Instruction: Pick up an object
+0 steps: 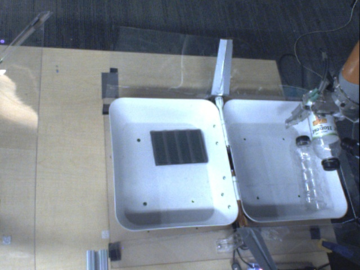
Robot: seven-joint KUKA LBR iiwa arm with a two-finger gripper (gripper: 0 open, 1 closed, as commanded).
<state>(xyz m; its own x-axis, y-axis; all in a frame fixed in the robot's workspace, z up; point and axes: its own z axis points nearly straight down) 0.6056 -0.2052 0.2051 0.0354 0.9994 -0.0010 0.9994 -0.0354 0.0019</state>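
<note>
Looking down on both bins:
Left bin (121,151): white, shallow, carrying a dark ribbed rectangular pad (178,147) near its middle.
Right bin (253,207): white, touching the left bin along the centre seam.
Clear plastic bottle (311,179): lying lengthwise by the right bin's right wall, dark cap end towards the top.
Second bottle (323,129): white label, up at the gripper, tilted.
Gripper (320,108): over the right bin's upper right corner; grip on the labelled bottle hard to call, fingers too blurred.
Arm (351,75): orange band at the right edge.

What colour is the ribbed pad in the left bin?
Dark grey, near black, ribbed pad; camera view.
</note>
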